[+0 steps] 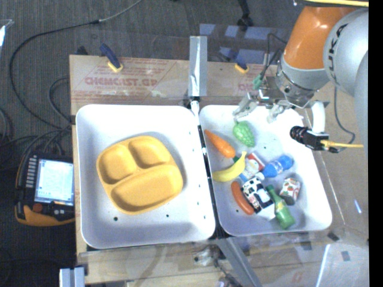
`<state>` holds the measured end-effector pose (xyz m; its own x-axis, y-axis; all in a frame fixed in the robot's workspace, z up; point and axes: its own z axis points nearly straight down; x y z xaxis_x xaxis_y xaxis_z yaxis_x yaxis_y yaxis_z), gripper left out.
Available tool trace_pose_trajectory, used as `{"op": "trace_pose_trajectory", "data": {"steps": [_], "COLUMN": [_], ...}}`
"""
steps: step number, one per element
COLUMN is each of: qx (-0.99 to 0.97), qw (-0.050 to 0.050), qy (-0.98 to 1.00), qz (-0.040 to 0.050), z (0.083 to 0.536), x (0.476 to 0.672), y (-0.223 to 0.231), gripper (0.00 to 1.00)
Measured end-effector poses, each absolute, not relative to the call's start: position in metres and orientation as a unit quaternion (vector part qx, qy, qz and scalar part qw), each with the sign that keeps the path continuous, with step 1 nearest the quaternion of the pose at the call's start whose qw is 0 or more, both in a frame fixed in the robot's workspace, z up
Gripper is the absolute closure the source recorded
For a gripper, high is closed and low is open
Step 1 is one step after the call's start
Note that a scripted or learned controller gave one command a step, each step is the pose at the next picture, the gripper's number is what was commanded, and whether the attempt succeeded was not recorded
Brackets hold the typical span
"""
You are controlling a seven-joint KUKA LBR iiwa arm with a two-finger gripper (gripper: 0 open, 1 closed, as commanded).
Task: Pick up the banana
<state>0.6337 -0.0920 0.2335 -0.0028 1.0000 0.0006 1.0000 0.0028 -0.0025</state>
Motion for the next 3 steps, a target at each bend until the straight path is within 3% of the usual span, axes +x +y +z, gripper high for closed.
{"op": "trace_pose_trajectory", "data": {"steps": [1, 2, 3], "qx": [-0.675, -0.615, -0.615], "qw": [0.000, -0.008, -0.007], "qy": [-0.738, -0.789, -0.789], "qz": [-0.0002, -0.0031, -0.0040], "z": [0.102, 0.091, 0.099], "x": [0.582, 0.560, 0.560], "y": [-0.109, -0.099, -0.098], "gripper": [0.00, 0.00, 1.00]}}
